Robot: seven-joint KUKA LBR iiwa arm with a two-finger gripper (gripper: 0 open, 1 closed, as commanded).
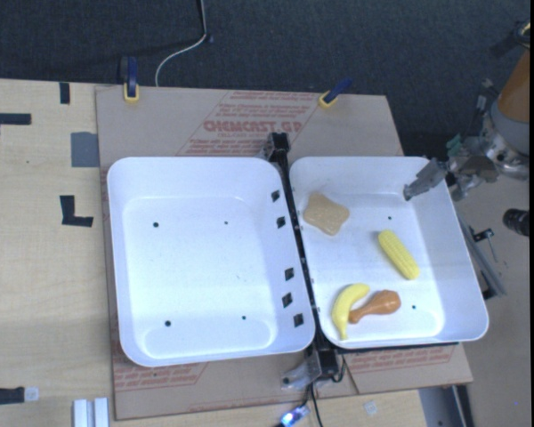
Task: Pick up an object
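On the bench I see two shallow white bins set side by side on a brown cardboard sheet (pixel 240 123), joined along a dark centre seam. The left bin (pixel 125 238) shows bare white floor with a few small dark dots. The right bin (pixel 445 265) holds four things. A tan slice of toy bread (pixel 326 213) lies near the seam in the far part of the bin, roughly square with rounded corners and lying flat. A yellow corn cob (pixel 398 253) lies further right, near the middle, slanted with one end toward the far side. In the near part a yellow banana (pixel 345 306) curves upward, and a brown drumstick (pixel 376 305) lies just beside it, its thin end touching or nearly touching the banana; I cannot tell which. All four lie loose on the bin floor, none of them lifted.

The gripper (pixel 424 182) hangs over the far right corner of the right bin, at its rim, well apart from the corn cob and the bread. I see one grey finger slanting down toward the bin; whether the gripper is spread or closed I cannot tell, and I see nothing in it.
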